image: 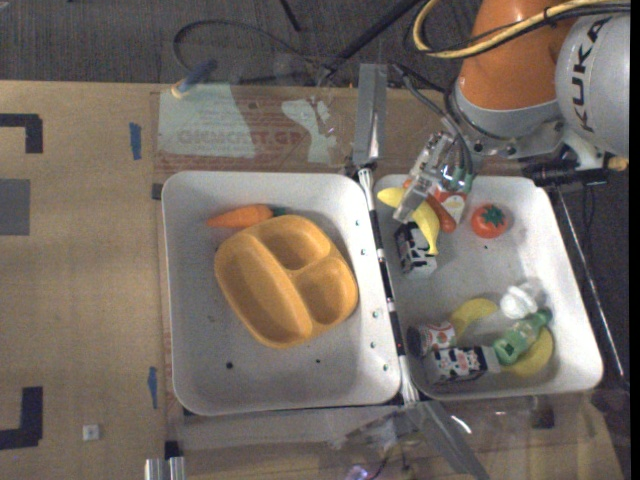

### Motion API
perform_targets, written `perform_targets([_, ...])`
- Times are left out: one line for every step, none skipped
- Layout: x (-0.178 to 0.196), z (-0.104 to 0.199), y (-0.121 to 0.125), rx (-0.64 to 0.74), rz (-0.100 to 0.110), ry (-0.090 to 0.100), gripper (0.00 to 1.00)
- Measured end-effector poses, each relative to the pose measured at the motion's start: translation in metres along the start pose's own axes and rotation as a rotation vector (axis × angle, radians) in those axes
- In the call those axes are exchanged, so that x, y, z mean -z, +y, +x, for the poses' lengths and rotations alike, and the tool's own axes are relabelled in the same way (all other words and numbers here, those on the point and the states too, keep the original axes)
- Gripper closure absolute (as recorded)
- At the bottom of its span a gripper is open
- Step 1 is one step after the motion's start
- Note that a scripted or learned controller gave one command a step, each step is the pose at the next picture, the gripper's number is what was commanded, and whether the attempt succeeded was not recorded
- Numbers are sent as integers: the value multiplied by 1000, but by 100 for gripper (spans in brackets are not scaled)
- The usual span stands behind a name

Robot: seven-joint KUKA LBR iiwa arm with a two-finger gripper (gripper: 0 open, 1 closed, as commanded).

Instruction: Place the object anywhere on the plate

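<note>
Overhead view of 2 white bins. The left bin (190,358) holds a yellow divided plate (286,279) with 3 compartments and a carrot (240,216) touching its upper edge. The gripper (428,180) hangs over the upper left of the right bin (570,268), just above a banana (426,218); whether its jaws are open or closed cannot be told. A tomato (489,220) lies nearby.

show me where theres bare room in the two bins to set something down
The left bin has bare floor in front of the yellow divided plate and along its left wall; the carrot sits behind the plate. The right bin is bare mid-right, below the tomato. Its front and back-left, under the pincer, are crowded.
</note>
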State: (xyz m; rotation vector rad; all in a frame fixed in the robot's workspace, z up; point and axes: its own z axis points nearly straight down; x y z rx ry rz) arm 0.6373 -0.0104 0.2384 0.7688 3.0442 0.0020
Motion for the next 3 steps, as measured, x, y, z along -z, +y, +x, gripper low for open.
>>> perform_targets([-15,33,92,76,-3,-3,100])
perform_targets([-6,64,22,297,0,0,100])
perform_targets([-6,64,22,297,-1,0,0])
